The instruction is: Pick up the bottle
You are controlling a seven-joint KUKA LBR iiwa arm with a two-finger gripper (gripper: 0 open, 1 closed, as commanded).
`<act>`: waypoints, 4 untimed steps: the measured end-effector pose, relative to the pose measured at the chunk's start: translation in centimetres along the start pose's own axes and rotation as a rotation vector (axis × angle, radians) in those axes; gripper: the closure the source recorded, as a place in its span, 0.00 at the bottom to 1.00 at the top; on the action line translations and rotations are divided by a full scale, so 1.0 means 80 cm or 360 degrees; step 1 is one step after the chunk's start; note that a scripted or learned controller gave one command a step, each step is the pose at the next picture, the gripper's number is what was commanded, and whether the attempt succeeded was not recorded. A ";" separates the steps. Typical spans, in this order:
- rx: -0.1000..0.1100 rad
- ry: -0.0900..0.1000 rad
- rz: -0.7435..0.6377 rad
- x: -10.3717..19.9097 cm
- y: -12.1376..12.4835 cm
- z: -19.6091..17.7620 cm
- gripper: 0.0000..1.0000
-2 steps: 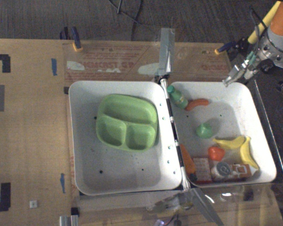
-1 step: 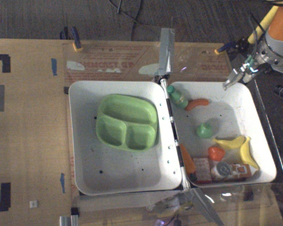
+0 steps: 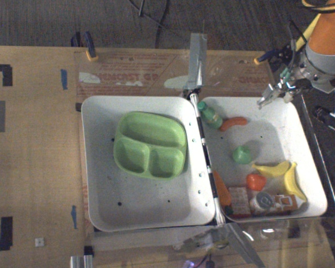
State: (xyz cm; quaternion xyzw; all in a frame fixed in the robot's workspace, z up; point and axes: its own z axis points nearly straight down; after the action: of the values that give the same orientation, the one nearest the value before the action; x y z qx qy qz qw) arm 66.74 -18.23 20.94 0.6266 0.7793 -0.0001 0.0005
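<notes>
One fixed camera looks down at a slant over both white bins (image 3: 95, 149) from above the bench (image 3: 33, 149)

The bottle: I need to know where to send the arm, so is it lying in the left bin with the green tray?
No, the bottle lies in the right bin, at its upper left corner beside the divider.

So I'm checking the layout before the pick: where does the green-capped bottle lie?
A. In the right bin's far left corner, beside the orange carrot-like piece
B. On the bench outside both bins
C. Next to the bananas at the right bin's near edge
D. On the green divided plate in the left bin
A: the bottle lies in the right bin, at its far left corner, with the orange piece just to its right.
</notes>
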 end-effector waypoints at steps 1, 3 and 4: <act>0.0002 0.0001 0.0319 -0.030 -0.104 -0.040 0.00; -0.0018 -0.0004 0.0144 0.112 -0.042 0.150 0.00; -0.0014 -0.0002 0.0319 0.124 -0.113 0.150 0.00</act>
State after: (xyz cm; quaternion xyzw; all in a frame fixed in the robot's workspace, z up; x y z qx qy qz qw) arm 55.80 -10.49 8.95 0.7015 0.7127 0.0030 0.0038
